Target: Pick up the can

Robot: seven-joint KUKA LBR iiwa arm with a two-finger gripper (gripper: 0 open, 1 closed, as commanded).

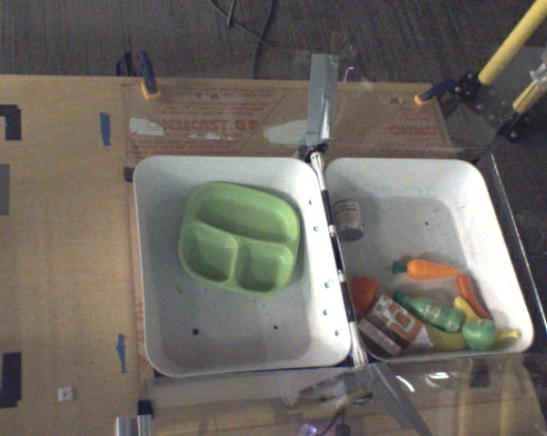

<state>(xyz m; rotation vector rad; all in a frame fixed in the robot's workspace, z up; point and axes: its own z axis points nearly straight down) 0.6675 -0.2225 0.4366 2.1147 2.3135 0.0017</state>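
Nearest the camera, a toy-food pile [432, 312] fills the right bin's [455, 184] 5 o'clock corner; exact count's hard, they overlap. Two bins, one green divided plate [240, 237] in the left bin [164, 243]. One can [348, 219], small, greyish label, at the right bin's 9 o'clock wall. Can't tell the hand's state.

The can's [348, 219] label is too blurred to read. In the right bin [419, 175], the brown box [391, 325] partly covers a red toy [363, 292], and the green bottle [432, 312] overlaps the yellow piece [451, 338].
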